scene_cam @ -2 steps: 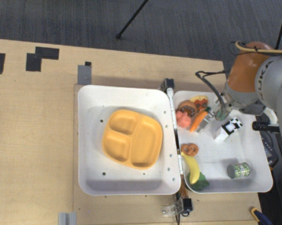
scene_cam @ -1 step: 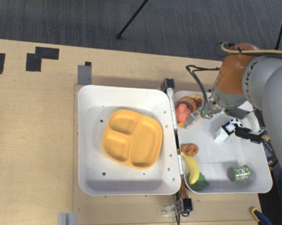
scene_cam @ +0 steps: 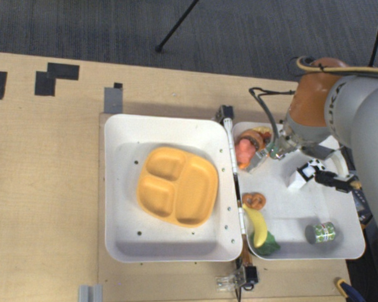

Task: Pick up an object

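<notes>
Looking down on the two bins, we found the gripper (scene_cam: 262, 158) low in the far left corner of the right bin (scene_cam: 299, 208). It was just beside a pink toy (scene_cam: 244, 149) that lay against that bin's left wall. We could not tell whether the gripper was open or closed, nor whether it had hold of anything.

The toy seemed to rest on the bin floor, so we judged the pick not yet made. The reach looked done, while the closing and the lift were left.

Other candidates lay in the same bin:
- a small orange disc (scene_cam: 254, 200) near the left wall
- a banana (scene_cam: 258, 224) with a green piece (scene_cam: 269, 244) in the near left corner
- a can (scene_cam: 322, 232) toward the near right corner

The left bin (scene_cam: 119, 238) carried a yellow divided plate (scene_cam: 178, 184) at its centre, well apart from the gripper.
</notes>
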`<state>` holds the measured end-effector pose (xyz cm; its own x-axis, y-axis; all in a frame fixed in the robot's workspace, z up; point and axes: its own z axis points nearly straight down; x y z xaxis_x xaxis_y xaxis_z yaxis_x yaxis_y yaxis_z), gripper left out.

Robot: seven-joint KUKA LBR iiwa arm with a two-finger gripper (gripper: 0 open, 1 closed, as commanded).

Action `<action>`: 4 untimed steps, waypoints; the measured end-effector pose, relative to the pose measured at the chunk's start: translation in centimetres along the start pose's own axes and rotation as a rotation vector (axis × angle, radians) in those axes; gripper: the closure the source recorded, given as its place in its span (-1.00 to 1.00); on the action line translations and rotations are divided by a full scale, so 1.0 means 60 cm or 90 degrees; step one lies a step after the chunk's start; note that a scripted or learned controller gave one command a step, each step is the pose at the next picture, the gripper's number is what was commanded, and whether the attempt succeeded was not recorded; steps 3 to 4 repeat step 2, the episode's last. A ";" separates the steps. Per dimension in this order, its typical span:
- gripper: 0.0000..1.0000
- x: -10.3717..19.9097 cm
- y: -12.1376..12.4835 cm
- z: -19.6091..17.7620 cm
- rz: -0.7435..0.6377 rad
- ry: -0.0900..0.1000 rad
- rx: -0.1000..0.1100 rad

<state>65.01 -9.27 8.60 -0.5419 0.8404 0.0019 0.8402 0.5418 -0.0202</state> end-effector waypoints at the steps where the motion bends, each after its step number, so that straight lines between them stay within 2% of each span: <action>1: -1.00 0.000 0.000 0.000 0.000 0.000 0.000; 4: -1.00 0.000 0.000 0.000 0.000 0.000 0.000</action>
